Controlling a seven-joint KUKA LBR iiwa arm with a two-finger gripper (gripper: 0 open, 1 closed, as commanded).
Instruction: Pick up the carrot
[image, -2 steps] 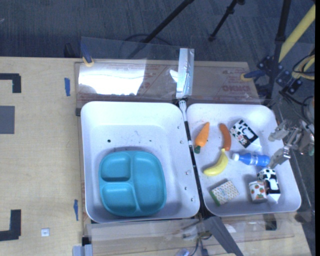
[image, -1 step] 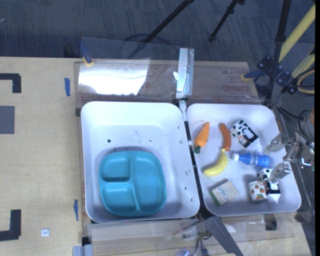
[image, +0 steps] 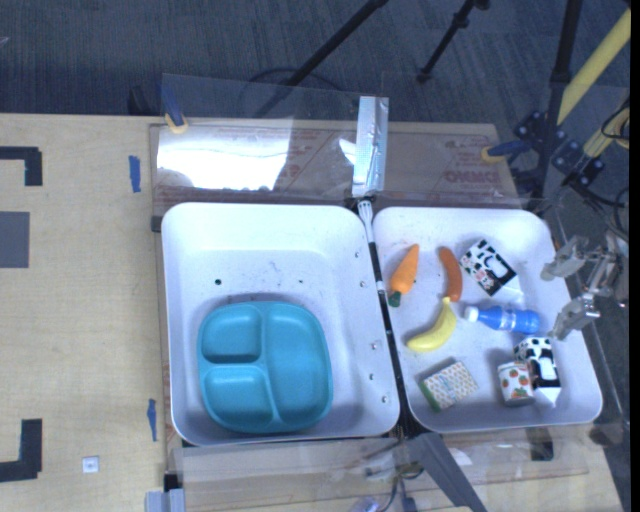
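Carrot (image: 404, 270) lies in the upper left of the right bin (image: 575, 405), close to the divider, its green stub pointing toward the frame's bottom. An orange sausage-shaped toy (image: 451, 273) sits just beside it, a banana (image: 434, 329) below. The gripper (image: 582, 285) hangs at the bin's right rim, well apart from the target; whether its jaws stand apart or together cannot be told. Likely a light, stiff plastic toy with a smooth taper, it looks best pinched across its thick orange middle.

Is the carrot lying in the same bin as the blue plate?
No, the carrot lies in the right bin beside the banana, while the blue plate sits in the left bin.
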